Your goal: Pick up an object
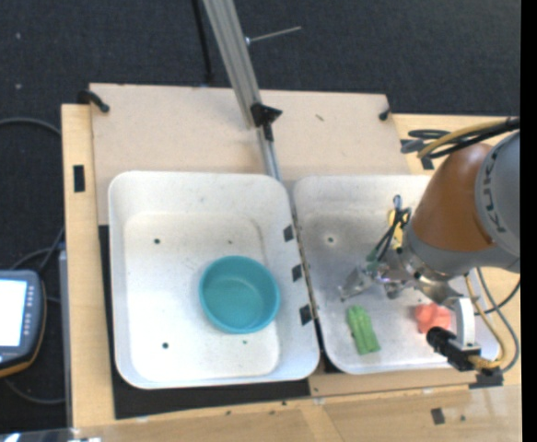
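A green ribbed object (363, 329) lies in the lower part of the right bin (328, 210), with a pink-red object (431, 318) well to its right, partly under the arm (461, 215). The gripper (365, 282) hangs just above the green piece in the picture; whether it is open or closed I cannot tell. To pick well, it should centre over the green piece, straddle its narrow width, and descend squarely before closing. A teal bowl (239, 293) sits low in the left bin (134, 210).
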### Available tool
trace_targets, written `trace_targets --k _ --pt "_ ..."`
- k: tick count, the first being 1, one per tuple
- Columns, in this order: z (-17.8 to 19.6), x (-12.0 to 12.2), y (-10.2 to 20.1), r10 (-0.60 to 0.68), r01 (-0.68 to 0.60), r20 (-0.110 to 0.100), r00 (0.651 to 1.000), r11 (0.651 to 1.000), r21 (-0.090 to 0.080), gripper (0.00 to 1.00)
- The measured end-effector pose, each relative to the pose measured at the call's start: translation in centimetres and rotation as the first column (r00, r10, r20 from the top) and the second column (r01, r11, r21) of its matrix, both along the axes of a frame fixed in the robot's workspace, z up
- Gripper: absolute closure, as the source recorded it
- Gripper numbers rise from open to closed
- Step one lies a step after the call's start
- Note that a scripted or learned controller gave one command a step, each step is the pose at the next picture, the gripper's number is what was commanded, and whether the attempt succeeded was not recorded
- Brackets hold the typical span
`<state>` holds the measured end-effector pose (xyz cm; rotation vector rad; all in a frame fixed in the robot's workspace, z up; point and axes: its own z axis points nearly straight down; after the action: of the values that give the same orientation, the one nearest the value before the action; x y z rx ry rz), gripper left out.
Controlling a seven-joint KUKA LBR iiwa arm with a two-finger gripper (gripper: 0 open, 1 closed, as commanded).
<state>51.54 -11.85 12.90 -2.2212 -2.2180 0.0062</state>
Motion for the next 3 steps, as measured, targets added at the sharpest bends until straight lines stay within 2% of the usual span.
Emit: trace_targets --k 1,2,3 --pt "-2.9 0.0 -0.2 0.000 0.000 0.004 1.000 1.000 -0.001 0.00" --pt "-1.7 0.2 -0.1 -0.005 0.005 0.010 1.000 1.000 0.002 1.00" --pt "2.7 0.7 0.2 0.005 -0.005 0.011 1.000 1.000 0.000 1.00"
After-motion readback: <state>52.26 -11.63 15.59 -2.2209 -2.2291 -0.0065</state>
